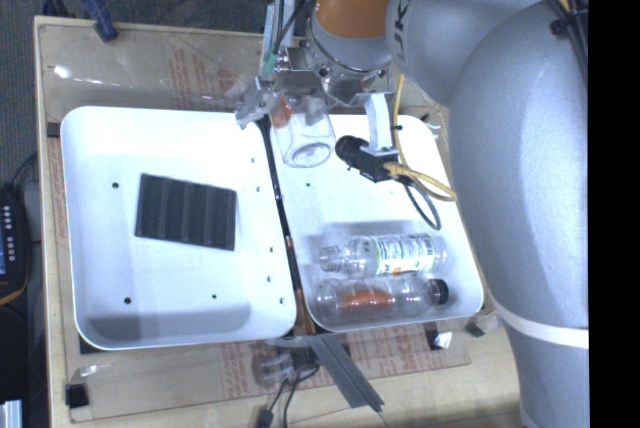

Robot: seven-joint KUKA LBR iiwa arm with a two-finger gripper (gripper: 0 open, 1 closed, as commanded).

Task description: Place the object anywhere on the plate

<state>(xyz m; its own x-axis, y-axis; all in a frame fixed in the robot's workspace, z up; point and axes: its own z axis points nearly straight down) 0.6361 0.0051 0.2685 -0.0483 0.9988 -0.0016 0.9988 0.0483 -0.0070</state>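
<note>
**Arm over the bins' far edge, clear glass at the gripper**

Landmark for all positions: the dark seam (pixel 280 216) where the two shallow white bins meet.

Grey KUKA arm (pixel 500 96) with orange band occupies the right side, well right of the seam, wrist reaching to the seam's far end.

Left white bin (pixel 100 306), left of the seam: holds a dark grey ribbed rectangular plate (pixel 186 212), lying flat and slightly skewed, apart from the seam and from the bin walls.

Right white bin (pixel 440 156), right of the seam: two clear plastic bottles lie on their sides at the near end, side by side and touching. The farther bottle with a white label (pixel 385 256); the nearer bottle with orange contents and a dark cap (pixel 380 296).

Two-finger gripper (pixel 283 111) sits at the far end of the seam. A clear drinking glass (pixel 307 144) is just right of the seam there, directly under the gripper, rim tilted toward the camera. Cannot tell whether the glass is actually gripped.

A black cable fitting (pixel 362 158) hangs just right of the glass.
</note>
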